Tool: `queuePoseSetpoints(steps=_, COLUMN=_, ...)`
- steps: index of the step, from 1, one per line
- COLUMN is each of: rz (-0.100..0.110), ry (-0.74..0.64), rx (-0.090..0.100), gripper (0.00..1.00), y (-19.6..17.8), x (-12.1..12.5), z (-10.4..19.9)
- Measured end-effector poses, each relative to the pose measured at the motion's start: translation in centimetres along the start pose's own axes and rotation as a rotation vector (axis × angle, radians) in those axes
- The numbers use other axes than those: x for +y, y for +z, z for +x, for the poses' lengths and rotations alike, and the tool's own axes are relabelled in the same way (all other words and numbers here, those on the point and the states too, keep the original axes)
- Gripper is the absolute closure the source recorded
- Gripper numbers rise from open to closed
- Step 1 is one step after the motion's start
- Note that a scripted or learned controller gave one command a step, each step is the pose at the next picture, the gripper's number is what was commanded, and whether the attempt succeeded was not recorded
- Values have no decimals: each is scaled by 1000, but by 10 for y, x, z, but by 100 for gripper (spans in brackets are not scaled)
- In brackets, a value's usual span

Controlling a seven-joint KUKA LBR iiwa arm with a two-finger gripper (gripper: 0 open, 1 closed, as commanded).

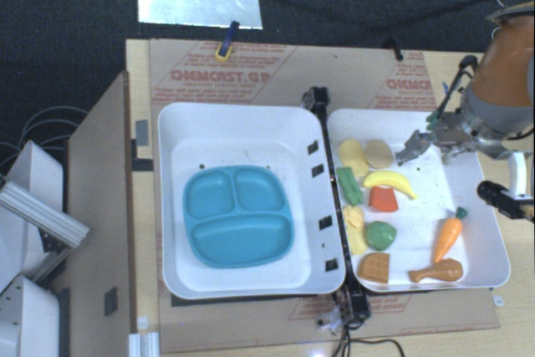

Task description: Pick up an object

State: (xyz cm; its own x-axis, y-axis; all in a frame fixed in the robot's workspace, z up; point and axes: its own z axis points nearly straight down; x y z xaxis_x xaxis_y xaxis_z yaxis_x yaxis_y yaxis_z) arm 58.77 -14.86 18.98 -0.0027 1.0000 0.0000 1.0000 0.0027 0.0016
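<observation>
The right white bin (489, 259) holds several toy foods. A yellow banana (390, 181) lies near its middle, with a red piece (383, 198) just below it. At the back are a pale yellow lump (351, 153) and a beige round piece (379, 153). An orange carrot (447, 237) and a brown drumstick (436, 272) lie at the front right. My gripper (413, 149) hangs over the back of this bin, just right of the beige piece and above the banana's right end. Nothing shows in its grasp.
The left white bin (171, 180) holds a blue divided plate (239, 215). Along the right bin's left side lie a dark green vegetable (349, 186), a yellow corn piece (355, 228), a green round piece (380, 234) and a brown wedge (374, 267).
</observation>
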Motion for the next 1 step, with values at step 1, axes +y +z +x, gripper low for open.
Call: queuePoseSetpoints(steps=1, rz=-11, ry=0, rx=-4, gripper=0, y=90, x=-22, z=7)
